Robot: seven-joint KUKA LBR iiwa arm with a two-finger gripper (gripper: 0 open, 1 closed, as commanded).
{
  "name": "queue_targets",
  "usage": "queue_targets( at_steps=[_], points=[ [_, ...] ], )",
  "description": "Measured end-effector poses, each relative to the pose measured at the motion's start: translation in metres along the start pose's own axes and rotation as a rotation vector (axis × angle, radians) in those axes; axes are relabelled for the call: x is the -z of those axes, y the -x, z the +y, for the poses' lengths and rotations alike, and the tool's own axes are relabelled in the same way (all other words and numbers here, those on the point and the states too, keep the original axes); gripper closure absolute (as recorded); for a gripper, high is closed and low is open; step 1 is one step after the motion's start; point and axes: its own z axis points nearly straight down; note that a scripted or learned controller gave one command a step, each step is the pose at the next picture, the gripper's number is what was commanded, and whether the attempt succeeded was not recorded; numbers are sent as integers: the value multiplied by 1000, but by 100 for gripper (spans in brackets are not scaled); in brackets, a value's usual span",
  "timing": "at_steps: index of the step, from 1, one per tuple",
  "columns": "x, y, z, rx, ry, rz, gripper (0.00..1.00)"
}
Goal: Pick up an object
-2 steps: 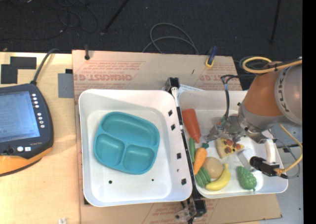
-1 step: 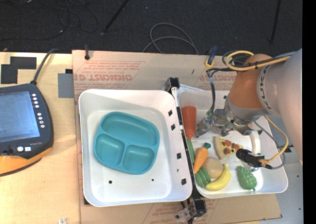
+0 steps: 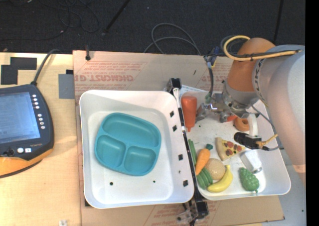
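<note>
Approach phase, by the look of it: gripper [image 3: 219, 111] is low in the right bin [image 3: 279, 182], beside the red cylinder [image 3: 189, 109], grip state impossible to tell. Nothing visibly held; carrot [image 3: 202, 160], banana [image 3: 223, 181] and pizza slice [image 3: 228, 147] lie nearby, so next it needs a clean descent onto one target.

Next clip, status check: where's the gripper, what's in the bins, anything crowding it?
Gripper low over right bin, back end. Toy food heaped at front: carrot, banana, pizza slice. Arm cables close by. Teal divided plate in left bin.

The arm [image 3: 291, 95] is bulky, rounded and pale grey. An orange band [image 3: 247, 68] wraps it above the wrist. A yellow cable [image 3: 234, 43] loops beside that band.
</note>
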Motion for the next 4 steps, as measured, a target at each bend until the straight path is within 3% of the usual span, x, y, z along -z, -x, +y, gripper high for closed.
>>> queue_targets(
  at_steps=[1,2,3,4],
  points=[
    [0,31,-2,-3,-4,3,0],
    [-1,18,-52,-5,-9,5,0],
    [0,-2,-2,-1,-6,-10,0],
    [-1,-13,-101,-4,-12,6,0]
  ],
)
